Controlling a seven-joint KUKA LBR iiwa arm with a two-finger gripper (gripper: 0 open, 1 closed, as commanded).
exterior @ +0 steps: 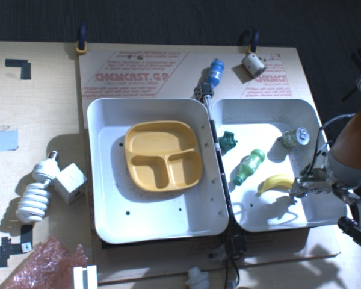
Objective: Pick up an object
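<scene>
I've got the gripper (298,188) low in the right bin (253,110), beside the banana (275,183), prob lining up a grab; can't tell jaws' state.

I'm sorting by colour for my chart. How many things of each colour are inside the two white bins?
Yellow: 2, the divided tray and the banana
Green: 2, the bottle and the small dark green toy
Grey-green: 1, the can
Total: 5
</scene>
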